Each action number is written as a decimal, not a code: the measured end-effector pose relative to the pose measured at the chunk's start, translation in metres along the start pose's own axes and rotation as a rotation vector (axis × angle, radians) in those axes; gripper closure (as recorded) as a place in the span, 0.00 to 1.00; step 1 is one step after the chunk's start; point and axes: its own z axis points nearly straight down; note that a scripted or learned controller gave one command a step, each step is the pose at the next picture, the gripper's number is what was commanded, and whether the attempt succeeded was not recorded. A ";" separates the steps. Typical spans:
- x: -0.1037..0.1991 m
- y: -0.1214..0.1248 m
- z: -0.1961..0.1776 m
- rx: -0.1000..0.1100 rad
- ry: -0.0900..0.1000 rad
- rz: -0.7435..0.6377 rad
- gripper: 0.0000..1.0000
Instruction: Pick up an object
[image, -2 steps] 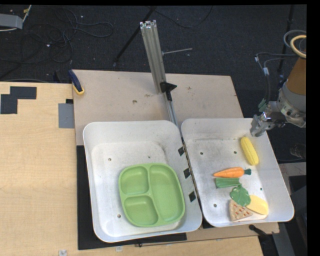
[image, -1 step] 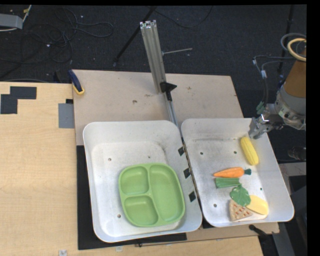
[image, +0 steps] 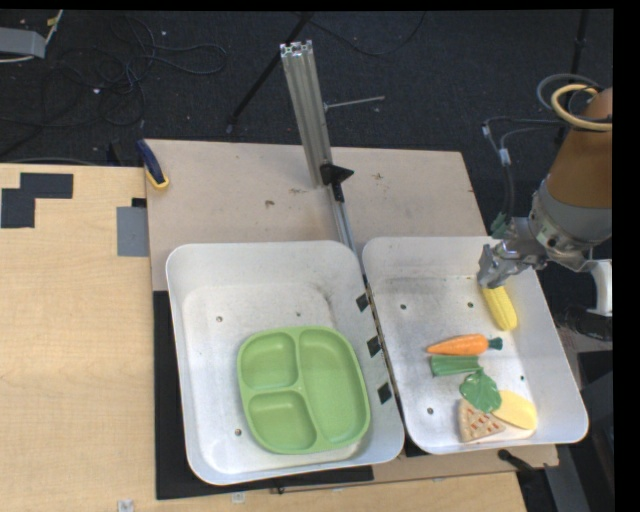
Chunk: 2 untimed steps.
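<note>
In the right bin (image: 420, 300) lie a yellow corn cob (image: 501, 307), an orange carrot (image: 460, 346), a dark green piece (image: 452, 365), a leafy green piece (image: 481, 391), a yellow wedge (image: 516, 409) and a waffle-like triangle (image: 478, 424). My gripper (image: 493, 272) hangs at the bin's far right side, directly over the upper end of the corn cob. Its fingers look close together, with nothing seen held between them.
The left bin (image: 200, 300) holds a light green divided tray (image: 300, 388). A metal post (image: 310, 110) rises behind the bins, with a black clamp (image: 335, 176) on it. The grey and orange arm (image: 580, 170) comes in from the right edge.
</note>
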 end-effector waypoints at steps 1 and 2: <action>0.058 -0.017 -0.006 0.000 0.001 -0.001 1.00; 0.104 -0.040 0.004 0.002 0.001 0.000 1.00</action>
